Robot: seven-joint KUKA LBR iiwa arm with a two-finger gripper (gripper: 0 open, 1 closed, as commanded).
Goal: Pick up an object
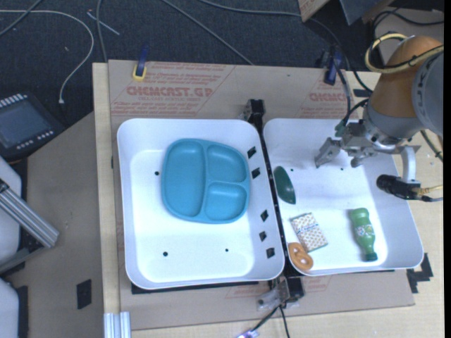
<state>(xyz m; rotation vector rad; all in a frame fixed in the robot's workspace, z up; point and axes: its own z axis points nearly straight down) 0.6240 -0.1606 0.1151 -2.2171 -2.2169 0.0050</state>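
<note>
Four small things in the right bin (331, 199), all in its near half. Dark green piece (284, 184) close to the left wall. Patterned packet (309, 231) nearer the front. Orange ring (301, 257) right against the packet's front edge and tucked into the front-left corner by the rim. Green bottle (363, 234) lying on its side toward the right, well apart from the other three, with open white floor all round.

Gripper (337, 159) over the far half of that same bin, fingers (324, 153) spread wide and pinching nothing. Bare bin floor beneath. Touching none of the four. Green piece nearest, to the left and a little toward the front; packet and bottle farther forward; ring farthest.

Crowded spots: ring hemmed in by rim and packet; green piece hard by the wall and the row of black clips (262, 189) along the divide between the bins.

Left bin (141, 224) holding one blue divided plate (206, 182), near its middle. Cardboard sheet (211, 83) with red lettering under both bins, blue clamps (141, 67) at its far edge. Loose cables (84, 20) on the dark floor beyond.
</note>
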